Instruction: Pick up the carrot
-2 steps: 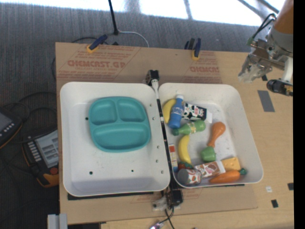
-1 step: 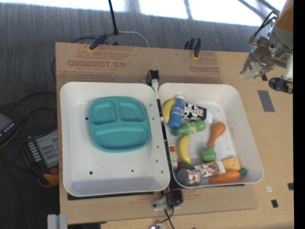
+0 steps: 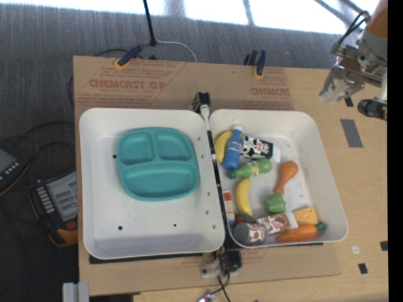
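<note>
The gripper (image 3: 340,93) is hanging with its fingers apart and holding nothing, beyond the right bin's (image 3: 315,128) far corner, while the carrot (image 3: 298,233) is lying at that bin's near edge (green end rightward), touching a cheese wedge (image 3: 306,216) and a carton (image 3: 275,223).

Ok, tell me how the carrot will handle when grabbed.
The carrot looks like smooth molded plastic, so probably stiff, light and somewhat slippery. Its tapered, rounded body may roll or squirt out of a pinch. It lies beside the bin wall, likely crowding the end effector.

Orange carrot (image 3: 298,233), teal tray (image 3: 158,163), possibly cow-patterned carton (image 3: 258,148)
</note>
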You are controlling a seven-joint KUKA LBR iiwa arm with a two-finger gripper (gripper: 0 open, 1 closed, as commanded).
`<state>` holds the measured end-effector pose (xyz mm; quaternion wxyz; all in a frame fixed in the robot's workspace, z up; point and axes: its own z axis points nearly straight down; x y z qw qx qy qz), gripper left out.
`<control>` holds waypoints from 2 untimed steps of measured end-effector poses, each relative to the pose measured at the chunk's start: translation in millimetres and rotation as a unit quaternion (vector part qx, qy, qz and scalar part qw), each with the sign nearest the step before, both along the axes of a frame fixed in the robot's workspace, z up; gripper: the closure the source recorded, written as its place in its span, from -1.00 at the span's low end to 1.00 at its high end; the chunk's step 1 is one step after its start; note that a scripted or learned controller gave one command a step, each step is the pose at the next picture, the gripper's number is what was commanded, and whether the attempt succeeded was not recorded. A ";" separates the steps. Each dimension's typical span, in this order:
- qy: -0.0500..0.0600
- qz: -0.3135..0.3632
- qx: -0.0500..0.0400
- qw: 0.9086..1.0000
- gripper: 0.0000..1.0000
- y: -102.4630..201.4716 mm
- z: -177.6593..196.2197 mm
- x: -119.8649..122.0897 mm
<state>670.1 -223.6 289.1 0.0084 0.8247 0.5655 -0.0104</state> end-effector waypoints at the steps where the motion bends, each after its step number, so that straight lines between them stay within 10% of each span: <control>1: 0.000 0.000 0.000 1.000 1.00 0.1 9.9 0.2; 2: 0.000 0.001 -0.001 1.000 1.00 0.3 19.5 0.3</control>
